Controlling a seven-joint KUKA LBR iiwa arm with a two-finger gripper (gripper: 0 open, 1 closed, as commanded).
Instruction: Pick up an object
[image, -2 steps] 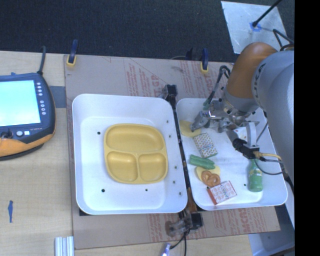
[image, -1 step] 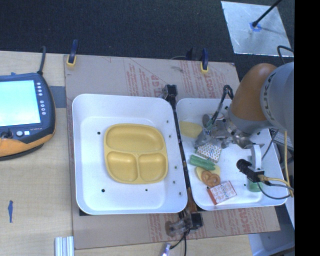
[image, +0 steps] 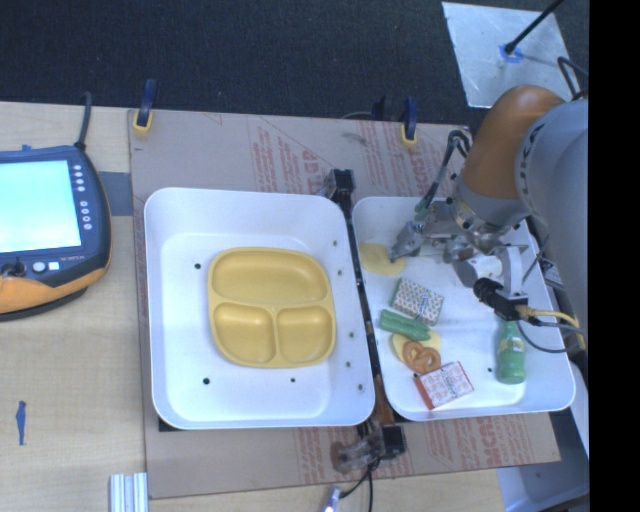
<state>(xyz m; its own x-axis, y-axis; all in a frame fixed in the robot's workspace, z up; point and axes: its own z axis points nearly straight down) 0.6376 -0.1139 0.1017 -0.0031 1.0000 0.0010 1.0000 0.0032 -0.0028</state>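
My gripper (image: 408, 243) hangs low over the far left part of the right bin (image: 545, 400), just right of a pale yellow flat piece (image: 378, 260) at the bin's left wall. Closer to me lie a checkered packet (image: 417, 299), a green pod-shaped toy (image: 403, 324), a pretzel on a yellow slice (image: 420, 354), a red-and-white packet (image: 445, 384) and a green bottle (image: 510, 358). Nothing shows between the fingers. The arm's grey body and orange band (image: 505, 140) cover the bin's far right corner.
The left bin (image: 180, 400) holds a yellow three-compartment tray (image: 270, 305). A teach pendant with a lit screen (image: 45, 225) lies on the bench at far left. Blue clamps (image: 145, 105) hold the cardboard underlay at its far edge. Cables run along the right bin's right side.
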